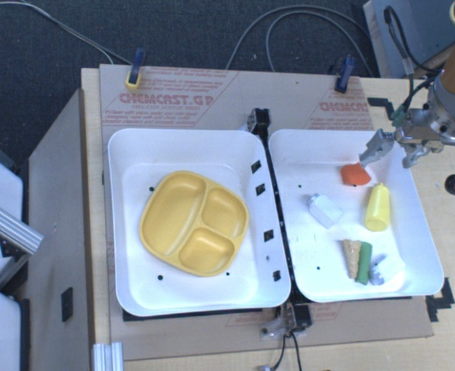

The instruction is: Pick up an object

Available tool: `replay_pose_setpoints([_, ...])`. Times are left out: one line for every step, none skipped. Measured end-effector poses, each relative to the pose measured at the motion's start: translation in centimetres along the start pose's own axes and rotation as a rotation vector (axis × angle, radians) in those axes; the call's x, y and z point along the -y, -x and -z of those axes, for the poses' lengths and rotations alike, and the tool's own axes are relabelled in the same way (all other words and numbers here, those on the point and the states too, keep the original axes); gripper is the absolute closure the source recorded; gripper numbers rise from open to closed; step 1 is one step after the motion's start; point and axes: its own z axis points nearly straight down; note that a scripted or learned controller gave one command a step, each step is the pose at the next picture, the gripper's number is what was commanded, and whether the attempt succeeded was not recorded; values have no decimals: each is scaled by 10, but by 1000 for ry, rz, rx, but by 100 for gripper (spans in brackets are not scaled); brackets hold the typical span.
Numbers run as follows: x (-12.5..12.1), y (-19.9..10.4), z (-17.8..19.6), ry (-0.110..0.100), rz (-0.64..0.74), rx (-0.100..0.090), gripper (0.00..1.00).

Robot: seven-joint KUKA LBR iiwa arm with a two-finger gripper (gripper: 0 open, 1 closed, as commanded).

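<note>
The gripper (pixel 397 151) is being held open and wide above the far right corner of the right bin (pixel 420 230), with nothing between its 2 fingers. An orange block (pixel 355 175) is lying in that bin near the far edge, just beside the left finger (pixel 377 147). A yellow bottle (pixel 378 206) is resting toward the right edge, a clear packet (pixel 324 209) is lying near the middle, and a green marker (pixel 363 263) is lying beside a tan wedge (pixel 352 255) near the front right corner. A yellow divided tray (pixel 194 222) is sitting in the middle of the left bin (pixel 127 207).
</note>
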Motion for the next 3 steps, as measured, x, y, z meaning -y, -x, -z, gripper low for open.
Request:
replay_pose_setpoints([-1,0,11,2,1,0,100])
replay_pose_setpoints([11,-3,125,16,1,5,100])
replay_pose_setpoints([0,-42,283,24,5,5,100])
